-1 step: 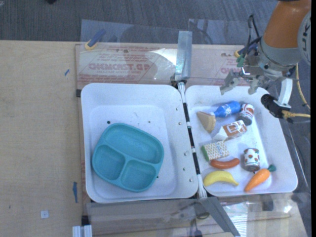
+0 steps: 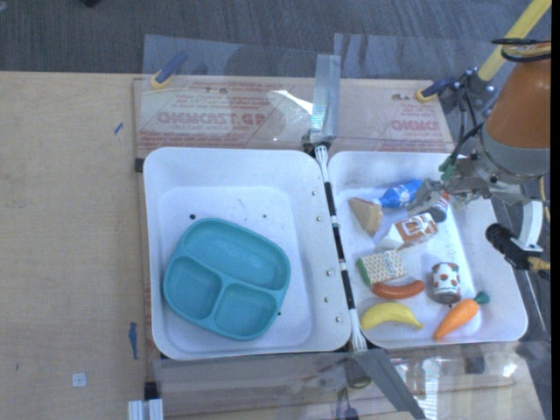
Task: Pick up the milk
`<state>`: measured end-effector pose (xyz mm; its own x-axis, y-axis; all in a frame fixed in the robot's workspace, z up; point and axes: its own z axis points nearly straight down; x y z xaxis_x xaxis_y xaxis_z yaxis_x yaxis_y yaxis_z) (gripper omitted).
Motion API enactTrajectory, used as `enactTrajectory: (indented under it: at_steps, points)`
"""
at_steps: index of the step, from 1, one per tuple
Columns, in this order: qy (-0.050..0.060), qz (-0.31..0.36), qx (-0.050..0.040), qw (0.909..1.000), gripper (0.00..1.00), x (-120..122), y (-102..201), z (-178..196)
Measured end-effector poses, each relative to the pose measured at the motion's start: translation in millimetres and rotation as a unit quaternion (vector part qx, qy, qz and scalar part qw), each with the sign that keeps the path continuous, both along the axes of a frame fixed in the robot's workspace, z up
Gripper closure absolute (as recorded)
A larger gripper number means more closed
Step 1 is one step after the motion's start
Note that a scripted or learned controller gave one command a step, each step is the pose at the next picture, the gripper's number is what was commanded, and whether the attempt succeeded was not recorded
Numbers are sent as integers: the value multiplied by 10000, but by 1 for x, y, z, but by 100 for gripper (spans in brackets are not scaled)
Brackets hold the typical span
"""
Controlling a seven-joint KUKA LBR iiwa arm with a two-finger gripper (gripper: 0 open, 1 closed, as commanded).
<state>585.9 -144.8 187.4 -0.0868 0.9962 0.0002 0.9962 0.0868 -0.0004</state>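
The milk (image 2: pixel 415 229) is a small white carton with orange-brown print, lying on its side in the upper middle of the right bin (image 2: pixel 503 318). My gripper (image 2: pixel 436 201) hangs low over that bin, just up and to the right of the carton's top end, close to it or touching it. The grey arm with its orange band (image 2: pixel 522 103) comes in from the right. A blue bottle (image 2: pixel 400 192) lies directly left of the gripper.
Around the milk lie a cheese wedge (image 2: pixel 367 214), a cracker sandwich (image 2: pixel 382 266), a sausage (image 2: pixel 398 289), a small can (image 2: pixel 445 281), a banana (image 2: pixel 390 317) and a carrot (image 2: pixel 457 318). The left bin (image 2: pixel 166 182) holds a teal divided plate (image 2: pixel 227 276).
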Motion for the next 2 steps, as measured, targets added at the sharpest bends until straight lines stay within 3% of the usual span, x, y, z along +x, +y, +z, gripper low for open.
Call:
enactTrajectory:
  at_steps: [1,2]
  points:
    - [-186,349,-33,9992,0,8,-28,-70]
    - [-211,361,-12,9991,0,25,-54,-78]
